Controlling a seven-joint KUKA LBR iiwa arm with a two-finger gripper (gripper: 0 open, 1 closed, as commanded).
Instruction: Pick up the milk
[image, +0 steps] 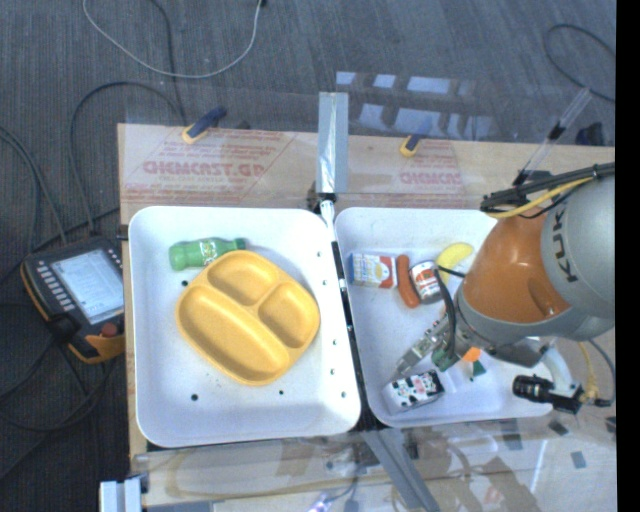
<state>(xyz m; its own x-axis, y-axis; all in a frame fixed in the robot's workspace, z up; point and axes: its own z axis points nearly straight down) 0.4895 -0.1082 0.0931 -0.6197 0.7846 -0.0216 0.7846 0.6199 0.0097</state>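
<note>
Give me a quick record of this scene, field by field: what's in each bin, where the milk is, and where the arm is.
left bin: yellow divided plate; green bottle at its upper left
right bin: milk carton, hot dog, can, yellow item, small dark box
milk: top left of the right bin, untouched, apart from the arm
arm: over the right half of the right bin
gripper: low, near the dark box; jaw state unclear
</note>
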